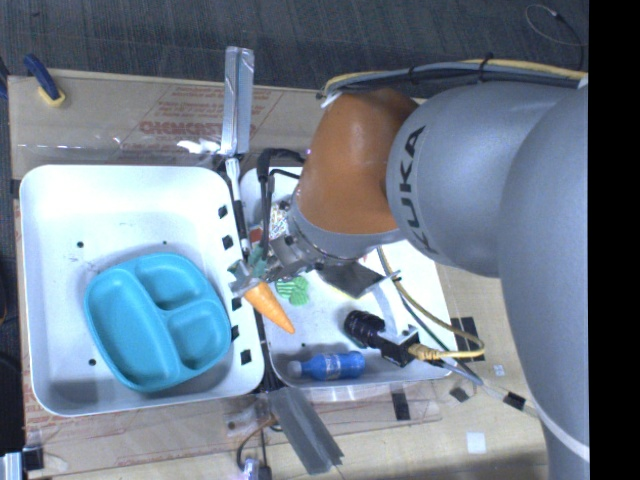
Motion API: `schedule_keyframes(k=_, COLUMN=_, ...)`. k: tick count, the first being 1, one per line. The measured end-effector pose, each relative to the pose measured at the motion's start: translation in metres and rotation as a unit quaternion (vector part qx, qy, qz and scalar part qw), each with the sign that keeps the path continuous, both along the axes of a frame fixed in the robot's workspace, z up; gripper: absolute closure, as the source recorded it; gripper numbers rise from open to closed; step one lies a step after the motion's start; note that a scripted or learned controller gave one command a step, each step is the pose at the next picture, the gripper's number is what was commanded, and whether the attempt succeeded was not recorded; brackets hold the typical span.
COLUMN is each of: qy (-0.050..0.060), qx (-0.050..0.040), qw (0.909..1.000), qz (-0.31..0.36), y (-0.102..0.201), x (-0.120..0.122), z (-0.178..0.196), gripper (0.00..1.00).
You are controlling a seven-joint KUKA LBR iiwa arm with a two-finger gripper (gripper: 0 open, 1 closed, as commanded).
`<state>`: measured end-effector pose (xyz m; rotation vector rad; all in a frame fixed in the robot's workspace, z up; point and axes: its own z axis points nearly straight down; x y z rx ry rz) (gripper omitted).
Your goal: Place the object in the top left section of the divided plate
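Carrot (272, 306) hugs right bin's (330, 380) left wall.

The arm (480, 168) carries one legible marking. Dark capital letters are printed on its grey housing, just right of the orange band (350, 158), at roughly the 1 o'clock position from frame centre. The lettering runs vertically along the housing and reads "UKA"; the leading letter is cut off by the curve of the casing, so the word is probably "KUKA".

The bench surface (170, 108) bears faint red print at roughly 11 o'clock, above the left bin (40, 268). The characters are too washed out to read.
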<state>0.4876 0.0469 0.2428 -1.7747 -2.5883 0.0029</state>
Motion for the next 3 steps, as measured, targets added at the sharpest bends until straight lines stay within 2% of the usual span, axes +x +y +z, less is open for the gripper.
schedule_keyframes(k=1, qy=0.0, qx=-0.0003, qw=0.9985, qz=0.055, y=0.077, x=0.059, z=-0.027, gripper=1.0)
schedule_keyframes(k=2, qy=0.0, qx=0.0001, qw=0.9912, qz=0.133, y=0.067, x=0.067, z=-0.03, gripper=1.0)
schedule_keyframes(k=3, qy=0.0, qx=0.0001, qw=0.9912, qz=0.133, y=0.067, x=0.067, z=-0.03, gripper=0.0)
